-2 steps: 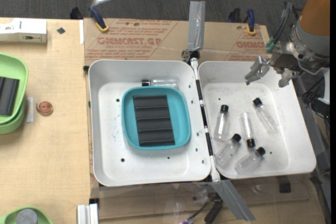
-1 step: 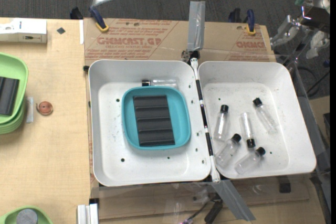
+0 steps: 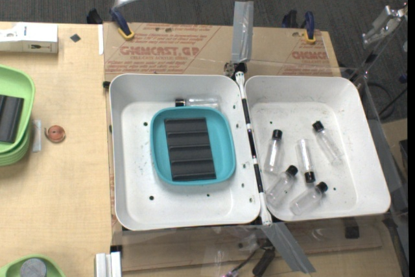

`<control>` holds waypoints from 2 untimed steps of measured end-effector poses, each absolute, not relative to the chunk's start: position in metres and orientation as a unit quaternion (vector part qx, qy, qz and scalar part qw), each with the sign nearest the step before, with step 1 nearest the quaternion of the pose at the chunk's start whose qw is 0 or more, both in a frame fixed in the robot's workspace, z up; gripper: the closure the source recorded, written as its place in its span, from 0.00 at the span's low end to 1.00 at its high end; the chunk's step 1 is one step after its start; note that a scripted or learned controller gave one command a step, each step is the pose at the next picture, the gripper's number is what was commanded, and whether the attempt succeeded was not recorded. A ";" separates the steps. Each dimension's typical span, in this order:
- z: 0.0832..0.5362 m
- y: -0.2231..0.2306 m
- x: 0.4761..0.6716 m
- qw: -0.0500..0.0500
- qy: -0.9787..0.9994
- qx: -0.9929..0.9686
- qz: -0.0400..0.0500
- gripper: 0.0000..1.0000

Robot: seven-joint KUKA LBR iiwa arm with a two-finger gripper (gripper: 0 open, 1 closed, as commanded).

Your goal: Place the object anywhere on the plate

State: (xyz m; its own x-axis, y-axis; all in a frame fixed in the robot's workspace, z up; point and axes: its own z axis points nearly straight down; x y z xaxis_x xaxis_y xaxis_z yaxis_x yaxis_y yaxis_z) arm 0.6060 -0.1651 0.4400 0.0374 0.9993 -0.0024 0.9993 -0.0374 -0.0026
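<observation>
Teal square plastic plate [image 3: 224, 139], carrying a black ribbed insert [image 3: 189, 149], is lying in the left white bin [image 3: 130, 159]. We are seeing one clear black-capped vial [image 3: 196, 102] lying just behind it, and five similar vials [image 3: 275, 151] lying scattered in the right white bin [image 3: 363, 139]. We cannot tell how the jaws are standing.

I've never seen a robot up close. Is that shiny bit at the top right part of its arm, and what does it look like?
Hard to say. The silvery angular metal piece is small and pale, with thin dark rods slanting down beneath it. It is too small to tell whether it belongs to the robot.
</observation>
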 end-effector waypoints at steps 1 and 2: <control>0.440 -0.215 0.638 0.000 -0.662 -0.749 0.002 0.00; 0.440 -0.215 0.638 0.000 -0.662 -0.749 0.002 0.00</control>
